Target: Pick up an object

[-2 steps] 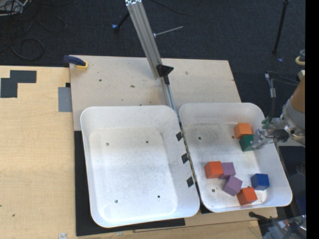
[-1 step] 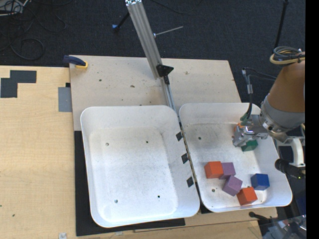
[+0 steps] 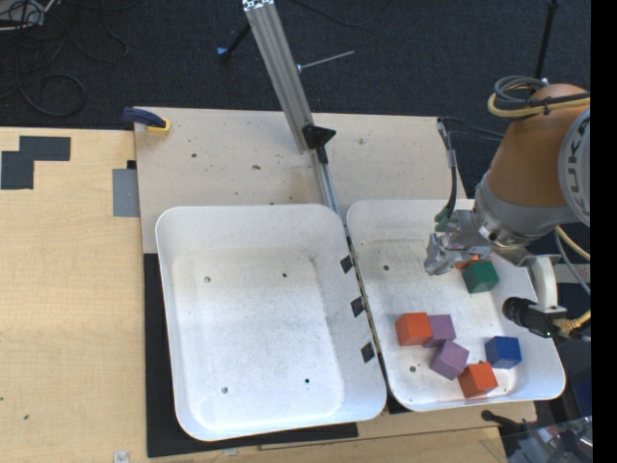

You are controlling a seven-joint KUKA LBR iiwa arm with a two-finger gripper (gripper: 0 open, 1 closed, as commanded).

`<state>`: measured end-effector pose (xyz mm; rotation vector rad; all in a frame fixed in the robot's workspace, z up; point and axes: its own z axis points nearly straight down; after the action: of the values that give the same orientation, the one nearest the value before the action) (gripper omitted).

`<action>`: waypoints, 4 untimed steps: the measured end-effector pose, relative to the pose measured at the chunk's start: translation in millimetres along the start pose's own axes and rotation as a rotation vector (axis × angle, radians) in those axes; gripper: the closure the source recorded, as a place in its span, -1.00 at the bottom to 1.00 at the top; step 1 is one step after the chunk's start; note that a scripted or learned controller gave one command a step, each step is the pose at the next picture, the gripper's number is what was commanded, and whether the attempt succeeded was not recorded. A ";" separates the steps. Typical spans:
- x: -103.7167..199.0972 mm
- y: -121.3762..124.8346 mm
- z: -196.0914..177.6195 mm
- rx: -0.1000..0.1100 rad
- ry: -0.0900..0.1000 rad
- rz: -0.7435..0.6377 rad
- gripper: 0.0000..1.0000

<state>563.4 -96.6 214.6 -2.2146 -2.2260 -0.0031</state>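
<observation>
My gripper (image 3: 441, 258) hangs over the upper middle of the right bin (image 3: 386, 230), low above the bin floor. A green cube (image 3: 479, 277) lies just to its right, close to the wrist. Further toward the front of the same bin lie an orange-red cube (image 3: 414, 328), a purple cube (image 3: 442, 328) touching it, a second purple cube (image 3: 449, 359), an orange cube (image 3: 477, 379) and a blue cube (image 3: 502, 351). No block shows under or between the gripper's tips.
The left bin (image 3: 183, 258) stands beside the right one, with black clips (image 3: 356, 306) along the shared rim. A slanted aluminium bar (image 3: 284, 70) rises behind the bins. A blue and yellow clamp (image 3: 147, 119) lies at the bench's back left.
</observation>
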 end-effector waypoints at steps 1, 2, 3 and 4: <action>42.0 9.9 0.7 0.002 -0.001 0.002 1.00; 90.1 26.6 1.7 0.002 0.000 0.001 1.00; 137.3 27.7 -12.1 0.002 0.000 0.002 1.00; 182.2 26.5 -13.6 0.003 -0.001 0.002 1.00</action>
<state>588.9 85.7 228.7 -2.2165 -2.2230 0.0014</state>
